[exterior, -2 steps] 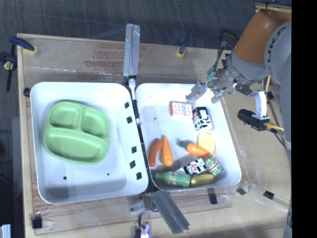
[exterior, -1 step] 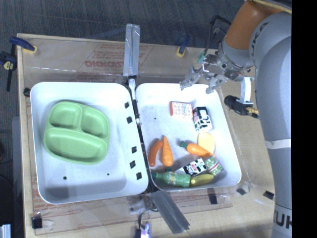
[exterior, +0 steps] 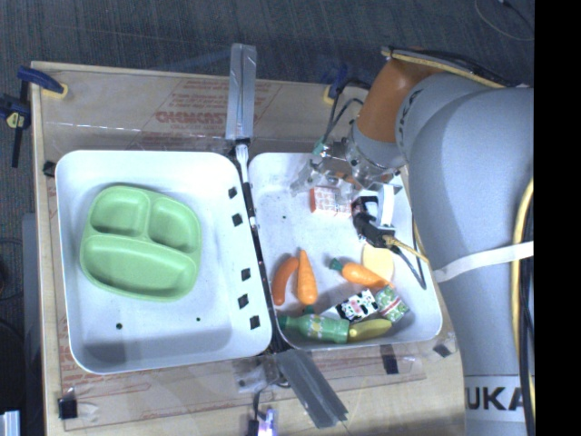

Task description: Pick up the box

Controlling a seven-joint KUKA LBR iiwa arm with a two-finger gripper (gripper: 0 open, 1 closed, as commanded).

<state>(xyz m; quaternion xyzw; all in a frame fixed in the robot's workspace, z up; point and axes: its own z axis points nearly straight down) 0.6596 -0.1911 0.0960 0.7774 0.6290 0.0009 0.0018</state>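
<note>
At the near edge of the right bin (exterior: 272, 243) lie a green bottle (exterior: 313, 327) and a black-and-white carton (exterior: 360, 306), with two carrots (exterior: 298, 280) just behind. Farther back, the box (exterior: 329, 201), orange and white, lies on the bin floor near the far wall. The gripper (exterior: 338, 173) sits right over it; whether its jaws are open or closed cannot be told. The left bin (exterior: 73, 334) holds a green tray (exterior: 142, 241).

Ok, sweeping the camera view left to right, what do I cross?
Green divided tray → bin divider → two carrots → small red-and-white box → gripper → grey arm.
</note>
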